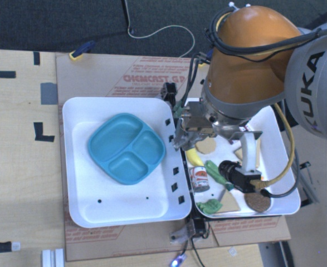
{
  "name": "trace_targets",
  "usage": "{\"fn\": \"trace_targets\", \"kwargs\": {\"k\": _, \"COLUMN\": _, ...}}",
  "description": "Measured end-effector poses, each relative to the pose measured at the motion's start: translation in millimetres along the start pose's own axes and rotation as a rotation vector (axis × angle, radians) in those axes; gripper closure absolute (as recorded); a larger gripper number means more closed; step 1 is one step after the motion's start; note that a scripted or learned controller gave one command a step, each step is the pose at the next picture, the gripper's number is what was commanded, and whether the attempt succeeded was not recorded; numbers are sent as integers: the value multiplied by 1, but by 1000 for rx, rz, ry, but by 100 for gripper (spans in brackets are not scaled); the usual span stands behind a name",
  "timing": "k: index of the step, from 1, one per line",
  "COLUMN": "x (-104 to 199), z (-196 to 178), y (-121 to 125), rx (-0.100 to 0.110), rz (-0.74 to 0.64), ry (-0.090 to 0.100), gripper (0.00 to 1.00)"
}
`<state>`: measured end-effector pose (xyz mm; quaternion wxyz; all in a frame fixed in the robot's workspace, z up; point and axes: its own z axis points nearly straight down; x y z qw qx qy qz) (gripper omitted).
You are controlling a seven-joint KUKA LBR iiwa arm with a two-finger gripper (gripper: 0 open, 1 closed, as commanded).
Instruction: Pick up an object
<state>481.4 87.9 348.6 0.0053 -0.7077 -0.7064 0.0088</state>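
Orange-banded arm (252,43), closest to the lens, reaches in from the right and covers the upper part of the right bin (288,204). Its tool (188,138) hangs over that bin's left edge, beside the divide between the two bins; whether it is released or clenched cannot be told, and nothing is seen grasped in it. Just below the tool lie a yellow piece (193,157) and a tan round biscuit (206,146), close together. Toward the bin's near edge follow a green piece (212,168), a small can with a red label (199,178), a tan wedge (228,202), a green leafy piece (209,206) and a brown disc (258,201). In the left bin (68,149) a blue divided plate (127,147) lies alone. Both bins rest on a printed cardboard sheet (135,77) on the tabletop (18,166).
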Motion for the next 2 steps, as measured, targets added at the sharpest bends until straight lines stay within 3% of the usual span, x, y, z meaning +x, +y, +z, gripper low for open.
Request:
{"fn": "trace_targets", "kwargs": {"k": 1, "x": 14, "z": -9, "y": 2, "rx": -18, "rz": -5, "ry": 5, "gripper": 100}}
{"fn": "trace_targets", "kwargs": {"k": 2, "x": -6, "z": -81, "y": 1, "rx": -26, "rz": -2, "ry": 6, "gripper": 100}}
